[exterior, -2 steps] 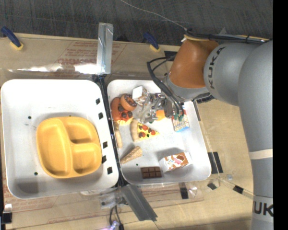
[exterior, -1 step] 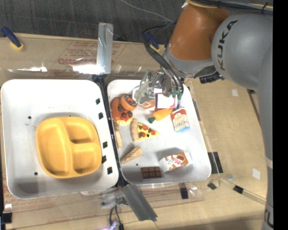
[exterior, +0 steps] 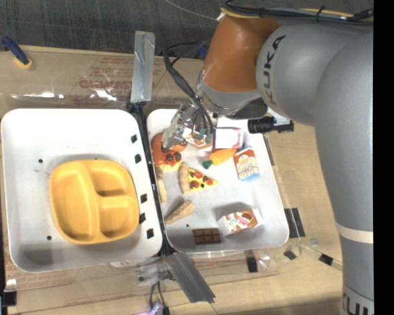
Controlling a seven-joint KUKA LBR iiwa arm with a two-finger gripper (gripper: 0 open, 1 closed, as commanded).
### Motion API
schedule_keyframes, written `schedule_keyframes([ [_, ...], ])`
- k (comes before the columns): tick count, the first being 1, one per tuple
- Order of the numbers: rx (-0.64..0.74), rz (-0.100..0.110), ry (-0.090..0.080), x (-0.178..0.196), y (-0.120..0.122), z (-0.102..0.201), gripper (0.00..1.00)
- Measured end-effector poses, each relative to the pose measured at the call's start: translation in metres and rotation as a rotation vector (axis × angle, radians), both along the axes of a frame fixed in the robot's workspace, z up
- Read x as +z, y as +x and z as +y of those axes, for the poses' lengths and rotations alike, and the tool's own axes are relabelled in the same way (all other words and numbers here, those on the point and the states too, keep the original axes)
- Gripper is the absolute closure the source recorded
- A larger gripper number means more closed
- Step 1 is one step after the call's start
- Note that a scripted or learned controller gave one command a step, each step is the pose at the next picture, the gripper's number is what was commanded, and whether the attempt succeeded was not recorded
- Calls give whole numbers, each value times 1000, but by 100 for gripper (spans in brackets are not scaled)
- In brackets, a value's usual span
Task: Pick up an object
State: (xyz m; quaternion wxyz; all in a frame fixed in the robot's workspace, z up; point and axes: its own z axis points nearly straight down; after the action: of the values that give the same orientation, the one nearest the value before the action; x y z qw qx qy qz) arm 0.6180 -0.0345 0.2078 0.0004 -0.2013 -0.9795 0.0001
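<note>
Two bins: yellow tray, toy foods.

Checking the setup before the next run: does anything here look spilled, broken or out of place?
Nothing stands out. The yellow tray lies flat in the left bin; the toy foods lie scattered loose in the right bin, none over the rim. The hand is low over them.

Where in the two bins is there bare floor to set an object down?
Left bin: bare floor all around the yellow divided plate, widest along its far side. Right bin: crowded with toy food under the gripper; small bare patch between the pizza slice and carton.
</note>
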Motion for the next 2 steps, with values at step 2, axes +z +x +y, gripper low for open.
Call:
schedule_keyframes([
  [2, -12, -2, 0, -35, 24, -79, 100],
])
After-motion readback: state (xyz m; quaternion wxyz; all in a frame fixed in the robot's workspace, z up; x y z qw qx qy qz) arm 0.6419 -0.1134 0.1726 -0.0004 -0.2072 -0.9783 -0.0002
